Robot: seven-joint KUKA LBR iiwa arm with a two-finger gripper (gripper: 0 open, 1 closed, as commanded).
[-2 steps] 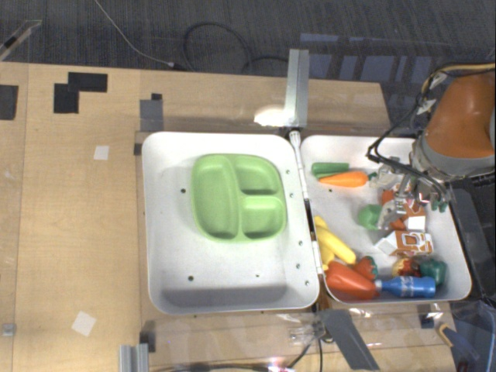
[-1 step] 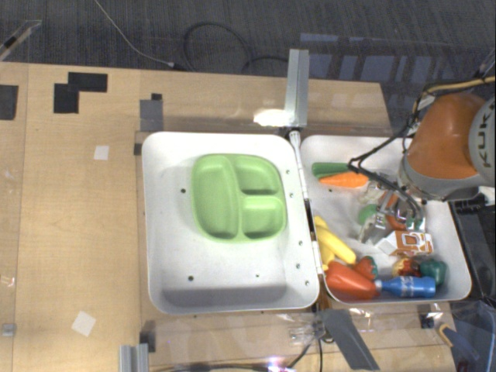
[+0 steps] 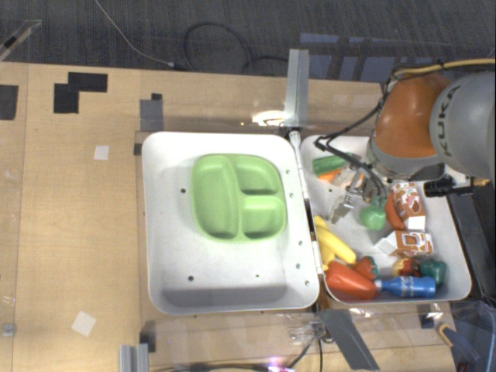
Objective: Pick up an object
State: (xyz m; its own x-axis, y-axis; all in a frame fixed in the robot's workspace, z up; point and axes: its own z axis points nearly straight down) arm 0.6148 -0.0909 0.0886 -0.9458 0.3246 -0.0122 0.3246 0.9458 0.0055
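Observation:
My gripper [image 3: 346, 202] hangs low over the upper-left part of the right bin [image 3: 457, 246], under the orange-banded wrist [image 3: 411, 122]. Just above it lie a green chili [image 3: 328, 163] and an orange carrot piece [image 3: 328, 176]. A green round fruit [image 3: 373, 218] sits just to its right and a yellow banana [image 3: 335, 245] lies below it. I see nothing held in the gripper.
The right bin also holds a red pepper [image 3: 349, 280], a blue bottle [image 3: 408, 287], two red-and-white cartons [image 3: 406, 202] and a dark green item [image 3: 433, 270]. The left bin [image 3: 163, 231] holds a green divided plate [image 3: 236, 196]. A metal post [image 3: 297, 84] stands between the bins.

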